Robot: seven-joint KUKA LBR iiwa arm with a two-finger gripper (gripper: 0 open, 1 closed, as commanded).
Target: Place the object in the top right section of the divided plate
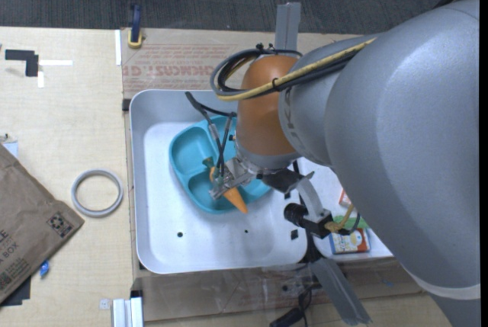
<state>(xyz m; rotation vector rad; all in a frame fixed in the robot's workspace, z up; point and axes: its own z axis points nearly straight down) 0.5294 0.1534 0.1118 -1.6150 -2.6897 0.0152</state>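
Only "BOX" reads — on the brown carton (27, 230).

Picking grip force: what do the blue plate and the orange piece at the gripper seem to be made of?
Blue plate: likely hard plastic, with an even colour, soft sheen and moulded dividers. Orange piece: probably a plastic toy carrot, tapered with a flat colour; too small to be sure.

The grey arm (412, 135) reaches in from the right and fills much of that side, its broad link slanting down toward the middle. An orange band (263, 108) rings it just above the wrist, with black cables (229, 74) looped beside the band. Below the wrist the tool (226, 188) points downward and to the left. Its metal fingers (221, 182) sit close together around something orange.
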